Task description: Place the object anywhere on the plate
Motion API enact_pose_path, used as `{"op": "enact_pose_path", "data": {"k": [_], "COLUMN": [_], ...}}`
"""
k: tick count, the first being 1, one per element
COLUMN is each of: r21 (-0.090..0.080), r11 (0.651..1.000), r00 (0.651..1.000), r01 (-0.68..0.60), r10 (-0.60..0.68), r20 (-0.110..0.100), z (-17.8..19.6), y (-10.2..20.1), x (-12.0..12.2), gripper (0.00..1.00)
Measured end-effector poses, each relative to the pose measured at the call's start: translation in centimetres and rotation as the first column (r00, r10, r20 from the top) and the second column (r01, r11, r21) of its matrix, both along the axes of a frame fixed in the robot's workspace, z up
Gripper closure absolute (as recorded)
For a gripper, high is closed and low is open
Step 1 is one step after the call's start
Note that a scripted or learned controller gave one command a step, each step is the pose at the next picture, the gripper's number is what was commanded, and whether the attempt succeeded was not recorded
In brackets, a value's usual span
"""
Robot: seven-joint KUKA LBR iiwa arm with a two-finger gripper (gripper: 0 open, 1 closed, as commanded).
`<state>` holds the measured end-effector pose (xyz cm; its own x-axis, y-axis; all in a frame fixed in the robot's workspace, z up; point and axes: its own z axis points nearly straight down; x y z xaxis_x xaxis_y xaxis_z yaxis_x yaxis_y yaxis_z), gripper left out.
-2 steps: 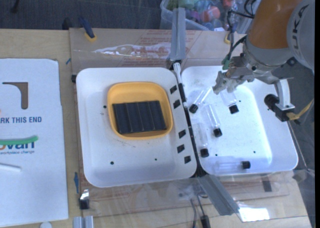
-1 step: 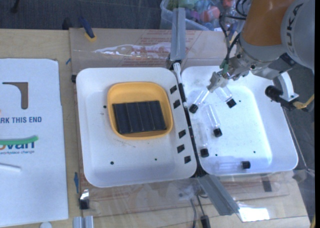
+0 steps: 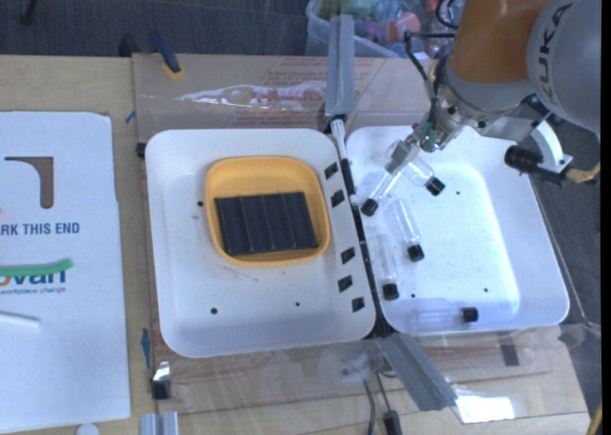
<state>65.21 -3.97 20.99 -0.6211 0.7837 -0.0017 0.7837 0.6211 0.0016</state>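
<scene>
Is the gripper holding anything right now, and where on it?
Nothing shows between the fingers of the gripper; it hangs open over the right bin, above clear tubes.

Two white bins [image 3: 172,328] sit side by side on the bench [image 3: 67,80]. One yellow plate [image 3: 221,180] lies in the left bin, with one dark ridged block [image 3: 265,223] on it. In the right bin lie several clear tubes with black caps [image 3: 409,229]; at least three, exact count unclear. One arm [image 3: 511,18] reaches in.
</scene>
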Motion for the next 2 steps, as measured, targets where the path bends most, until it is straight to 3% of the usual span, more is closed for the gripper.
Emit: {"op": "enact_pose_path", "data": {"k": [1, 2], "r21": [-0.001, 0.003], "r11": [0.974, 0.859], "r00": [0.974, 0.859], "r01": [-0.225, -0.512], "r10": [0.225, 0.512], "r20": [0.001, -0.004], "z": [3.9, -0.1], "y": [-2.7, -3.3], "x": [0.4, 0.2], "gripper": [1.00, 1.00]}}
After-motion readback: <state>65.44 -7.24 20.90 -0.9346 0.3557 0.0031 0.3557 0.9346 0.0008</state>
